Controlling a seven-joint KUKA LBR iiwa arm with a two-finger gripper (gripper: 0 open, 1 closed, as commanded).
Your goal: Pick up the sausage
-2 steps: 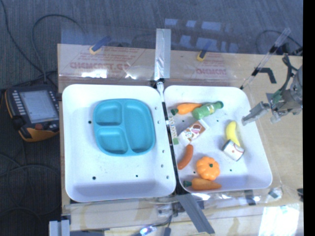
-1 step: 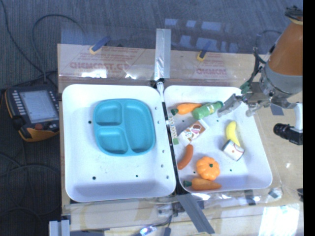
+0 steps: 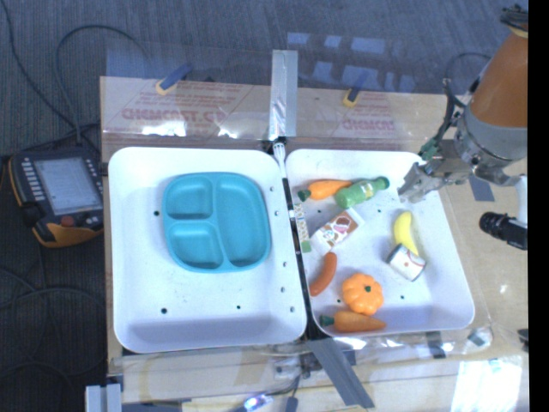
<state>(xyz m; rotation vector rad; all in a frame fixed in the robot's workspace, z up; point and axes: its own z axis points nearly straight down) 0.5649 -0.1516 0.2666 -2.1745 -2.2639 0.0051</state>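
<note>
Glossy white plastic bins [image 3: 129, 230], smooth blue plastic tray [image 3: 214, 221], glossy sausage [image 3: 323, 273]

The arm [image 3: 506, 84] runs out past the picture's right edge, so only its orange band and grey wrist show. The gripper [image 3: 415, 184] is small and blurred at the right bin's [image 3: 455, 307] far right corner. The carton's [image 3: 336, 229] print is too small to read. The worktop's [image 3: 506, 316] near edge is cut off.
</note>
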